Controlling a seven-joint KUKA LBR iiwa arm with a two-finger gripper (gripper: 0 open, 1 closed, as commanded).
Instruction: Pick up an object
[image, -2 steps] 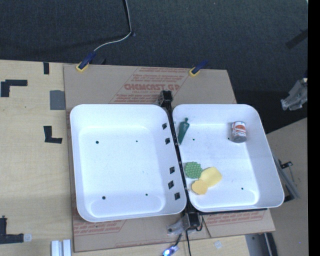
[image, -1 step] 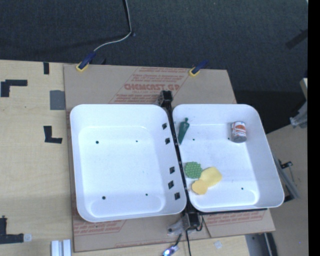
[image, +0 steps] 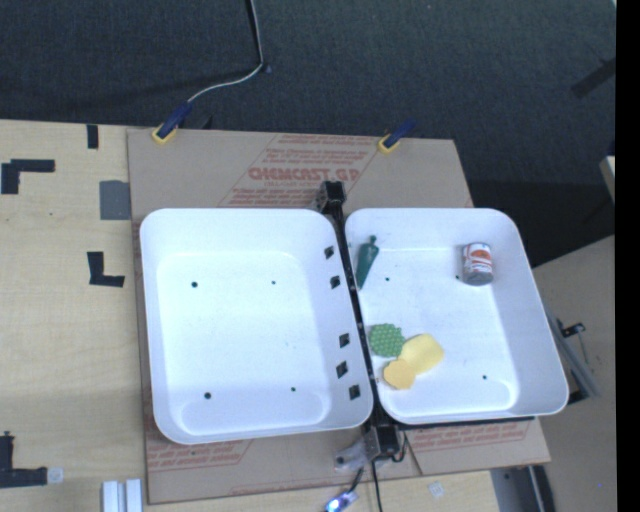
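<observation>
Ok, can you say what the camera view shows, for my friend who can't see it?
Two shallow white bins sit side by side on a bench. The right bin holds a small can, a dark green object, a green bumpy object and a yellow object. The left bin shows bare white floor.

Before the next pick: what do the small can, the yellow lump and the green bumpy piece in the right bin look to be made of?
Small cylindrical can with red-and-white label: likely metal, greyish rim, glossy label. Yellow rounded lump: probably soft foam or plastic, matte, no highlights. Green bumpy piece: textured rubber or plastic, dotted surface; unclear at this resolution.
</observation>
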